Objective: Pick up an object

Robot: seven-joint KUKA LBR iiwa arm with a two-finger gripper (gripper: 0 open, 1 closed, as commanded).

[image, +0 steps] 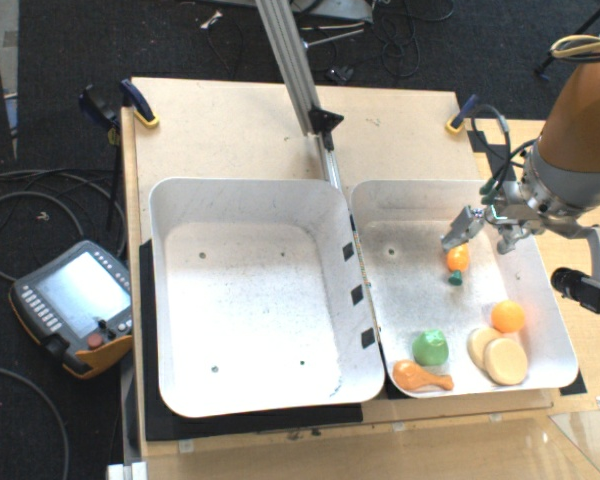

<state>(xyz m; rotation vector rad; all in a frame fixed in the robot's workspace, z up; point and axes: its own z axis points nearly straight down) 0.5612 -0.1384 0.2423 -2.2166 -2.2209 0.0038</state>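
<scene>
Orange is showing up in several spots of the right bin (540,298): a small orange ball (458,258) is lying near the bin's middle, just below the tool (486,230), with a tiny dark green piece (456,279) sitting just under it; a second orange ball (508,316) is resting further toward the near right side, and an orange, pear-shaped toy (420,376) is lying along the near wall. A green rounded object (431,347) is sitting just above that toy, and a pale tan, bread-like piece (498,356) is leaning in the near right corner, touching or nearly touching the second orange ball. The arm (575,138), grey with its orange band, is reaching in from the right, and the tool is hanging over the right bin's far half with its two fingers spread apart, one finger (462,230) pointing down toward the small orange ball and the other sitting to its right; nothing is showing between them, and whether the nearer finger is touching the ball I cannot tell. The left bin (180,268) is lying beside the right one on the wooden table (230,118), their rims meeting in the middle. A metal rail (290,53) is slanting down from the far side toward that seam. A grey and orange handheld pendant (75,308) is lying on the dark floor to the left of the table.
</scene>
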